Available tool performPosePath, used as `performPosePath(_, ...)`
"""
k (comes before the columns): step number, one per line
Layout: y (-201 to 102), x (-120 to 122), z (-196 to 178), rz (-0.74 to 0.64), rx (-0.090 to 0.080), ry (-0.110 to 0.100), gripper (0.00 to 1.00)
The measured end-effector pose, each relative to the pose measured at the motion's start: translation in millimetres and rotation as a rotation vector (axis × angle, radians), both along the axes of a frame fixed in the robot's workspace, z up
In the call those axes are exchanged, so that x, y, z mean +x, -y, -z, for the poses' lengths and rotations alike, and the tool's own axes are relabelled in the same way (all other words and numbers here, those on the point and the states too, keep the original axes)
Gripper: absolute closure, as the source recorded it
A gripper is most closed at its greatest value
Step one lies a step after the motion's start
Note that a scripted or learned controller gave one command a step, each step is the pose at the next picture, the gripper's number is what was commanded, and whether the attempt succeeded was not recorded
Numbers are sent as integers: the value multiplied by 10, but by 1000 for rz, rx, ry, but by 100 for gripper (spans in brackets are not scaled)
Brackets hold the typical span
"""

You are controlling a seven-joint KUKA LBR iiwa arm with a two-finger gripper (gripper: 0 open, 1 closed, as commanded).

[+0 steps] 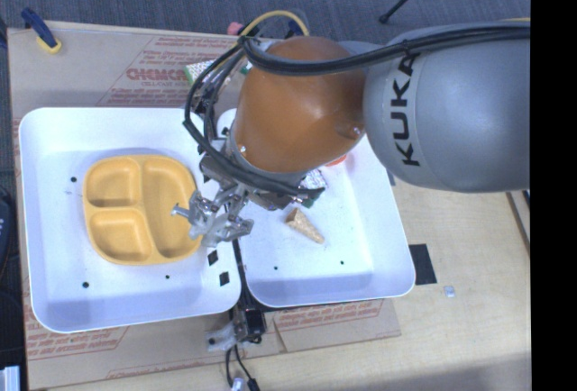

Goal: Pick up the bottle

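Gripper (214, 220) is hanging at frame center over the yellow tray (135, 207) edge; can't tell if the fingers are spread or clenched. No bottle is between them, so pickup isn't done yet, imo.

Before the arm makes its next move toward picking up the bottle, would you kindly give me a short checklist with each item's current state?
1. Bottle located: cannot tell; the arm covers much of the right bin.
2. Claw position known: ok, above the seam between the bins.
3. Claw holding the bottle: cannot tell.
4. Yellow tray flat in the left bin: ok.
5. Cone-shaped piece apart from the claw: ok.
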State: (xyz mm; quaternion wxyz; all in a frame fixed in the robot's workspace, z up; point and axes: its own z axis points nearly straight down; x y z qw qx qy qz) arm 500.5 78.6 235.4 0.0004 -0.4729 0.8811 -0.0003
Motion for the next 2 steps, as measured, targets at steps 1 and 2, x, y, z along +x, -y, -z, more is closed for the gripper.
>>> performPosePath(1, -327, -244, 279, -156, -1, -3, 100)
performPosePath(2, 403, -239, 436, 104, -1, -3, 100)
